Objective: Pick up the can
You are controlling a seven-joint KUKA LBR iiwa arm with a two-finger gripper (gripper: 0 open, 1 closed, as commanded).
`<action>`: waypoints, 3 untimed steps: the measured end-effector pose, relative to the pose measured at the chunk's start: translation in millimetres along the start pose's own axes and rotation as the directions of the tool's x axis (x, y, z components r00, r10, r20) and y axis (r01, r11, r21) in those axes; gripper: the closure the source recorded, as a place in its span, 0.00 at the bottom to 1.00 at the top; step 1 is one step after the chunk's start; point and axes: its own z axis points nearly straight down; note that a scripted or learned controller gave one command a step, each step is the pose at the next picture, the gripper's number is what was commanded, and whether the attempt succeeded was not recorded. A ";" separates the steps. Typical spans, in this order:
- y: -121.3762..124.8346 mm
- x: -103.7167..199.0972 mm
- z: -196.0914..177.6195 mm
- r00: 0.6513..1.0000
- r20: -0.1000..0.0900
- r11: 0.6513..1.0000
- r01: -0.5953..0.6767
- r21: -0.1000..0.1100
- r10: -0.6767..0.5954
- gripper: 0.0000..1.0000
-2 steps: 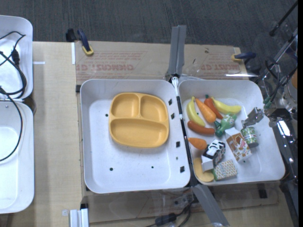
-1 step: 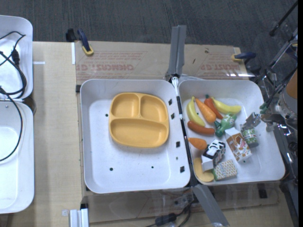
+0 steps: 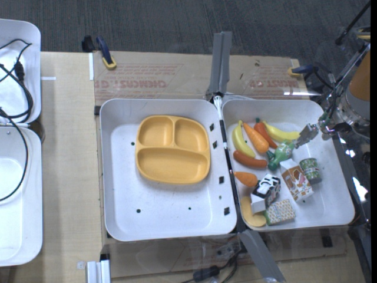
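Two white bins sitting side by side. Left bin (image 3: 118, 175) holding a yellow tray (image 3: 173, 149). Right bin (image 3: 339, 208) holding bananas (image 3: 281, 133), carrots (image 3: 255, 137), boxes (image 3: 296, 183), w/ can (image 3: 310, 171) lying nr right wall. Gripper (image 3: 307, 135) hanging over bananas, just above can, not touching it.

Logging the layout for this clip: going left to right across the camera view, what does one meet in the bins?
Yellow divided plate in the left bin → banana → carrot → small carton → can → gripper near the right bin's far right corner.
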 end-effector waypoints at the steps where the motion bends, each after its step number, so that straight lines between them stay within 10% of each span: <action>1: 9.4 18.2 -79.2 1.000 0.000 1.000 -0.002 0.001 0.002 0.00; 2: 0.7 -10.8 38.0 0.993 -0.005 0.993 -0.116 0.003 0.116 0.00; 3: -53.3 8.5 77.9 0.990 -0.016 0.990 -0.139 0.005 0.139 0.00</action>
